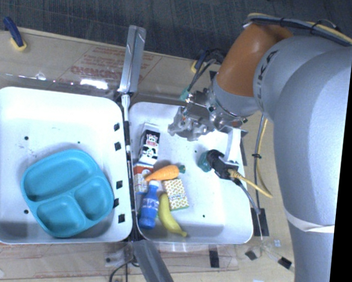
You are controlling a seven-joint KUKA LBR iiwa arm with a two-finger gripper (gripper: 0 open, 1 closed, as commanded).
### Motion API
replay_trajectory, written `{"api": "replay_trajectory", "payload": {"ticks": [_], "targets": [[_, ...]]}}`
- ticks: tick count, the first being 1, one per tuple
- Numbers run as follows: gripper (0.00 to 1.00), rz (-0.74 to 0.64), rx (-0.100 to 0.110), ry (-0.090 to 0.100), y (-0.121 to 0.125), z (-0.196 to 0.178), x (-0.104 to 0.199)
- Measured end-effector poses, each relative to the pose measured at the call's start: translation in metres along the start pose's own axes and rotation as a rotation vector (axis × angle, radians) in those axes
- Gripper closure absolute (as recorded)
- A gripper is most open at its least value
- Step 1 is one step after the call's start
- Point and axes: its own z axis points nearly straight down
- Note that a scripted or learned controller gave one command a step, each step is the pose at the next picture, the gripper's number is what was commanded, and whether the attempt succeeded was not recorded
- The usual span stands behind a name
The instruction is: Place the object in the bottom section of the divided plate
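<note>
Camera view, left to right. The left shallow white bin (41,117) holds only the blue three-part divided plastic plate (28,181), which lies flat towards the near wall. Its bottom section (59,216) faces up and is unoccupied, with open floor behind the plate for a descent from above.

The right shallow white bin (213,204) carries the loose goods, crowded against its left wall:
- a black-and-white small carton (150,144);
- an orange carrot (162,172);
- a blue plastic bottle (149,204);
- a yellow patterned flat packet (177,193);
- a yellow banana (169,217).

Carrot, bottle, packet and banana touch or overlap. The object for placing is judged to be among these, and none is seen lifted.

The pincer (189,126) hangs over the far part of this bin, just beside the carton. Whether it is released or clenched cannot be told. The bin's right half is bare, giving approach room; the wall-side crowding leaves little clearance.
</note>
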Motion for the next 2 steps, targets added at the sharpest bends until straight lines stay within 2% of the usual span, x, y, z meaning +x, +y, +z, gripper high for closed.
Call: {"api": "replay_trajectory", "payload": {"ticks": [1,2], "targets": [[1.0,0.084,-0.004,0.0,0.0132,-0.0579,0.0326],[0.0,0.084,-0.004,0.0,0.0132,-0.0579,0.0327]]}}
